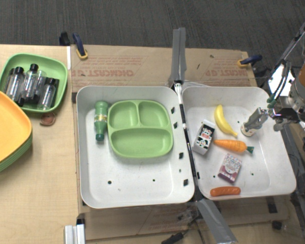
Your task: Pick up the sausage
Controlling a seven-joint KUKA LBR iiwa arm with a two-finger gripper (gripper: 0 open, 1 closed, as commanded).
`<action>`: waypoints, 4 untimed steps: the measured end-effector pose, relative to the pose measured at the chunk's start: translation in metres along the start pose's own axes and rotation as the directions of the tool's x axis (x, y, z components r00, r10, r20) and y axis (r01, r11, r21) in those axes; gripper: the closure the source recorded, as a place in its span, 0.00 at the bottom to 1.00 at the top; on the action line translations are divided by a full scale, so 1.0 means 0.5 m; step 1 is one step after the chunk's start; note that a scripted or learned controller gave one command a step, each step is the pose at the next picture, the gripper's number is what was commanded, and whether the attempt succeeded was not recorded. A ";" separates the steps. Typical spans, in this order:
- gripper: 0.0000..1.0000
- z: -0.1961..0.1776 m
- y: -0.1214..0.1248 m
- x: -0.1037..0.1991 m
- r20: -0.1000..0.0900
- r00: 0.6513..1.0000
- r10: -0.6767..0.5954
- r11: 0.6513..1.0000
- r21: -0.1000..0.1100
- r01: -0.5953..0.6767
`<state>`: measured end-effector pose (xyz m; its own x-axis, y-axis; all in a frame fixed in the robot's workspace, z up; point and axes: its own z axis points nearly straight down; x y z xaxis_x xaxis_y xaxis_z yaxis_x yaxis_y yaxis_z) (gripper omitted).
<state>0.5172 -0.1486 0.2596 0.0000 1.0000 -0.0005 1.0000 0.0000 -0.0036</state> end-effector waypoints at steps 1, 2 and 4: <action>1.00 -0.016 0.001 -0.001 0.001 1.000 0.001 1.000 0.002 -0.001; 1.00 -0.031 0.001 -0.003 0.001 1.000 0.002 1.000 0.004 -0.002; 1.00 0.086 0.040 -0.067 0.000 0.955 0.295 0.955 0.002 -0.295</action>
<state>0.5373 -0.1820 0.2167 0.2951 0.9555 -0.0011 0.9554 -0.2951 -0.0054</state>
